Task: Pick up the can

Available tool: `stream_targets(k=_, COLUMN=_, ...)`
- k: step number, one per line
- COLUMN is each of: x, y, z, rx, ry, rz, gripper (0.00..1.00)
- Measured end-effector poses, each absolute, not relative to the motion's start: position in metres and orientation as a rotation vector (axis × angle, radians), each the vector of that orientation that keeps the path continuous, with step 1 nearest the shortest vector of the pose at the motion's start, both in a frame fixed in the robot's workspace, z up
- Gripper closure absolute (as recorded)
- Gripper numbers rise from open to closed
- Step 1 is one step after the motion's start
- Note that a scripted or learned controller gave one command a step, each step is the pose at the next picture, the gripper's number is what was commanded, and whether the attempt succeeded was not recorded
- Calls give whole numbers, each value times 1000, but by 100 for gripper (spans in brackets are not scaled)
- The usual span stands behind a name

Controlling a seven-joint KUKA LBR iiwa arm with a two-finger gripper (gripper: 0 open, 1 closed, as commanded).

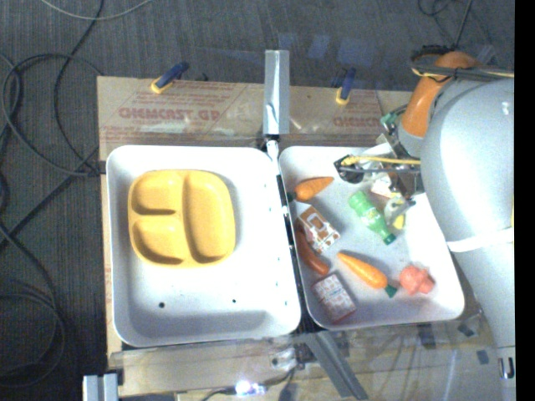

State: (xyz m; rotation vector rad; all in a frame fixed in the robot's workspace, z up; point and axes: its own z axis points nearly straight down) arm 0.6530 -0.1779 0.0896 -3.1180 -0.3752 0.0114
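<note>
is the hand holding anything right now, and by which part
It cannot be told. The hand hangs over the right white bin, near the green bottle, with no item visibly between its tips.

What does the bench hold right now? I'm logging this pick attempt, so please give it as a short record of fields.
left bin: holds a yellow divided tray
right bin: holds two carrots, a green bottle, a small printed box, a second printed packet, a red toy
can: cannot be told apart among these items
gripper: at the right bin's far side, above the green bottle; grasp state unclear
arm: enters from the right
</note>
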Motion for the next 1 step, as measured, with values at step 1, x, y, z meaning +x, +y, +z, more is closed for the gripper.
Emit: stream_targets(k=1, x=654, y=-177, z=98, rx=-3120, ry=-386, rz=17, gripper=100)
